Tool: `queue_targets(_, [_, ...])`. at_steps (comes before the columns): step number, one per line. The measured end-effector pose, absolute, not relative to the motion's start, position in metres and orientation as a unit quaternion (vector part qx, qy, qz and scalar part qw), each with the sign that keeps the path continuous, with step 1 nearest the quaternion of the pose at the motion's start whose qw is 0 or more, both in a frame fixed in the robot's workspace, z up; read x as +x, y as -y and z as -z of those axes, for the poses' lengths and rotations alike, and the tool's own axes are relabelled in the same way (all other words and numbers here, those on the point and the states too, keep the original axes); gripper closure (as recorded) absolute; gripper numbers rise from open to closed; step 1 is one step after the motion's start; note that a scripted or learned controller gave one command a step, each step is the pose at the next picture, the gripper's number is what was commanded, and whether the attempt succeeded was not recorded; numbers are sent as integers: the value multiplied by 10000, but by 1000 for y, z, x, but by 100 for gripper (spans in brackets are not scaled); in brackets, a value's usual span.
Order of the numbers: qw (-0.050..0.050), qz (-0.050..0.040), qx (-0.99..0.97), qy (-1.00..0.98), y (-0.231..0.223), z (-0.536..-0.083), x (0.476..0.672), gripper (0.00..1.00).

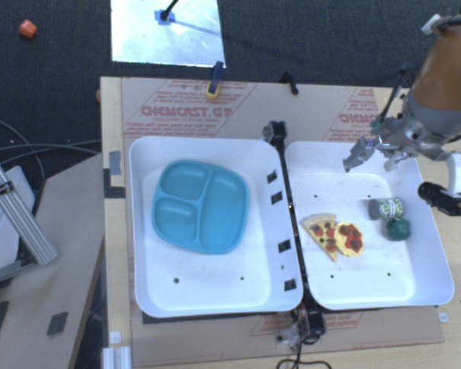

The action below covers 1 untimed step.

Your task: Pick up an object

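Note:
The right bin [422,283] holds three things. A toy pizza slice [335,236] lies flat near the bin's middle. To its right, a small green and white can [387,207] lies on its side, with a dark teal round object [398,229] just in front of it. My gripper [373,158] hangs over the back part of the right bin, above and behind the can. It is open, and its two fingers are spread with nothing between them. The orange-banded arm [446,68] reaches in from the right.
A blue divided plate [200,206] lies in the left bin [161,290]. A black divider with clips [286,206] runs between the bins. A black knob on a bracket [438,197] juts in at the right bin's right edge.

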State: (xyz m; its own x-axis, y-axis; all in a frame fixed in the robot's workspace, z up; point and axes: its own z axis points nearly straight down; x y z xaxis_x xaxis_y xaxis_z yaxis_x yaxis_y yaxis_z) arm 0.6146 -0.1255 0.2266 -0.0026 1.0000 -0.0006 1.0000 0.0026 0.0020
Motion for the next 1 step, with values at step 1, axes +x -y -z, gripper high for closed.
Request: queue_targets(1, [-45, -7, 7071, -7071, 156, -105, 568, 0])
